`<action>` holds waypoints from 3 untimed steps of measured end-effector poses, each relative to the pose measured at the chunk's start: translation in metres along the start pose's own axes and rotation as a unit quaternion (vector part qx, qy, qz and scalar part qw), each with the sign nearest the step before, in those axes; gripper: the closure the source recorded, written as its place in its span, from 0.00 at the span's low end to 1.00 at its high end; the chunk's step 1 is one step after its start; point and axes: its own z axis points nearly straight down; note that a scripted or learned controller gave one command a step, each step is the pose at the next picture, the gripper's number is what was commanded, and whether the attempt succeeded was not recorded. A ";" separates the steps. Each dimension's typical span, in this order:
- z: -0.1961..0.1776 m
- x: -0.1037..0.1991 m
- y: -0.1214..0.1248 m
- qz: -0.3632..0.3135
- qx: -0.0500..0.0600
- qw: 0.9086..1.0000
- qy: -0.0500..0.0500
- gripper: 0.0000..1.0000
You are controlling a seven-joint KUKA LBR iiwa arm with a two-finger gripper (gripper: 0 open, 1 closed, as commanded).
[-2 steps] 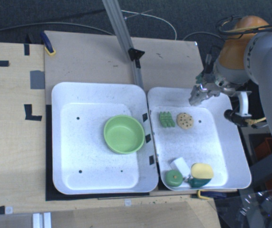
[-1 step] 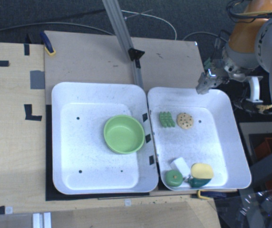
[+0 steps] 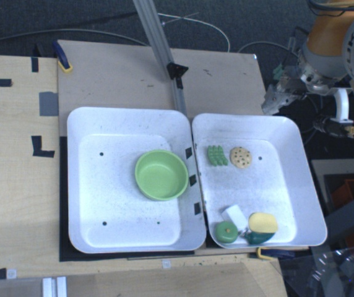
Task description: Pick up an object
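Robotics lab: taped bench (image 3: 16,166), cables (image 3: 195,26), bins (image 3: 78,166).

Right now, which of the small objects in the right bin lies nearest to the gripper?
The round cookie, tan with dark chips. It sits in the far part of the right bin, closest to the gripper; the green ridged piece lies further left.

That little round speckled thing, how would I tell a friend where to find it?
Start at the right-hand white bin. Near its far left corner, the cookie lies just right of a ridged green piece. It alone is tan, round and dotted with dark chips.
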 end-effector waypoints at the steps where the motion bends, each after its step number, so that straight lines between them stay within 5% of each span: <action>1: 0.003 0.050 -0.006 0.000 0.003 1.000 0.000 1.00; 3: 0.022 0.143 -0.042 -0.002 0.004 1.000 0.001 1.00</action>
